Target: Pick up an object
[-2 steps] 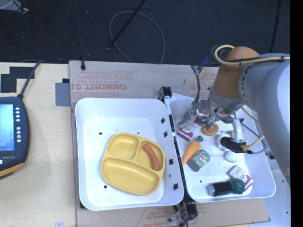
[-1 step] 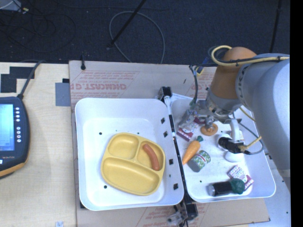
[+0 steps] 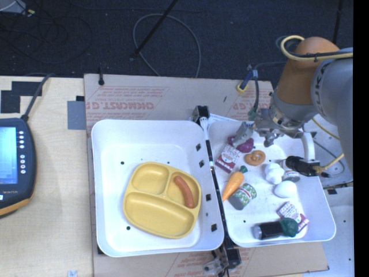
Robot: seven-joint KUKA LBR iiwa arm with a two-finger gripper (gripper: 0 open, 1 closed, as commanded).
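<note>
So the arm (image 3: 314, 77) is reaching in from the right and hanging over the far end of the right bin (image 3: 323, 212). The jaws (image 3: 258, 133) look spread fairly wide, one finger on the left near a purple toy (image 3: 246, 144) and the other toward the right, and I can't see anything clamped between them.

Using the carrot (image 3: 233, 183) as the landmark: it lies tilted near the right bin's left wall. Just above-left of it is a small red-and-white packet (image 3: 229, 157). Up and right of it is a little orange donut-looking piece (image 3: 255, 157), which sits just under the jaws. Right beside the carrot's lower end is a small can (image 3: 244, 195). Further right are a couple of white egg-like things (image 3: 284, 188). Down and right of the carrot, near the bin's front edge, there's a black bottle (image 3: 268, 230) lying flat with a green bit (image 3: 289, 227) at its end.

Left of the carrot, in the other bin (image 3: 109, 154), a yellow tray (image 3: 158, 201) holds a sausage (image 3: 184, 190) in one compartment.
</note>
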